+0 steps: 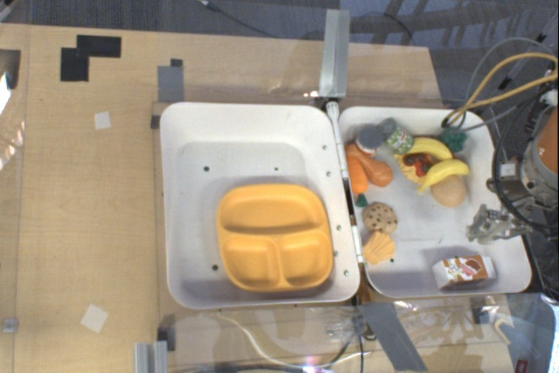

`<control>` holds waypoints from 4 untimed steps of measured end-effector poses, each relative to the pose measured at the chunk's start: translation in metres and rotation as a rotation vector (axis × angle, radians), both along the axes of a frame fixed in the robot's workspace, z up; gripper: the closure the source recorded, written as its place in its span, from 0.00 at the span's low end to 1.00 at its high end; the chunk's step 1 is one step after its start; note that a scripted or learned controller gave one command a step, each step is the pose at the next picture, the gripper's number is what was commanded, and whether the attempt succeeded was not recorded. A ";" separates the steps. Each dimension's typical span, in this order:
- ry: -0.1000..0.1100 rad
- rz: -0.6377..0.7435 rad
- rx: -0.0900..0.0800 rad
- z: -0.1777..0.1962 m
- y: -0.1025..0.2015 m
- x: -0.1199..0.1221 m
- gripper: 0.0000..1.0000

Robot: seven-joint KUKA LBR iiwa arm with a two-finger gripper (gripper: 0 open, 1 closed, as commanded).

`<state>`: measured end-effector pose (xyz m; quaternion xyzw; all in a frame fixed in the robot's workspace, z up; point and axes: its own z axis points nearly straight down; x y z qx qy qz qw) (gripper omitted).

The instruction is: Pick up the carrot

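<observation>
Against the right bin's [515, 275] left wall, carrot [357, 172] lying beside a sausage [374, 169], gripper [491, 224] well apart, grip state unclear.

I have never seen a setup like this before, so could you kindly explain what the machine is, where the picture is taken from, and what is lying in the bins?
This is one picture from a fixed camera above a wooden bench, looking down at a slant. Two shallow white bins sit side by side. The left bin holds a yellow divided tray. The right bin holds toy food: a carrot lying along its left wall, bananas, a cookie, a small carton and a few other pieces. The machine is a robot arm reaching in from the right; its gripper hovers at the right bin's right side, far from the carrot, with nothing between its fingers. Its job is to pick up the carrot, which lies untouched.
</observation>
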<state>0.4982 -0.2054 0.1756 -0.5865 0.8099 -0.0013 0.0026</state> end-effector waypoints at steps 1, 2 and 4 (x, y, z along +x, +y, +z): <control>-0.005 0.420 -0.003 0.020 0.001 0.052 1.00; 0.000 0.752 -0.001 -0.025 0.016 0.081 1.00; -0.001 1.061 -0.006 -0.077 0.005 0.022 1.00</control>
